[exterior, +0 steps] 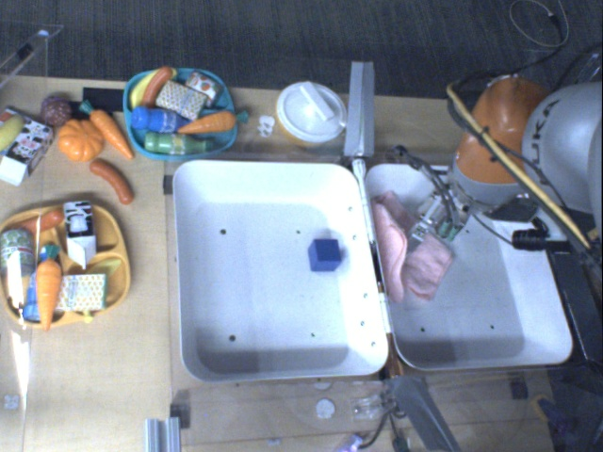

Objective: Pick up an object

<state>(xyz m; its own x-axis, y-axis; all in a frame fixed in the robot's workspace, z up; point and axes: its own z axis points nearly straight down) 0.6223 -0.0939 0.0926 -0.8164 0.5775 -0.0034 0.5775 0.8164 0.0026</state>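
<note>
— Our two-finger metal gripper (pixel 441 222) is hanging low in the right-hand white bin (pixel 528 328), its tips touching the upper edge of the crumpled pink cloth (pixel 407 250). How far apart the tips are standing, or whether any cloth is between them, we cannot tell.

— Going left to right, we are seeing a small blue cube (pixel 325 253) sitting alone in the left-hand white bin (pixel 236 347), then the cloth against the right bin's left wall.

— So we are judging this as the grasping step, with nothing lifted yet.

— Next we are needing a firm pinch on a fold, then a straight lift.
</note>
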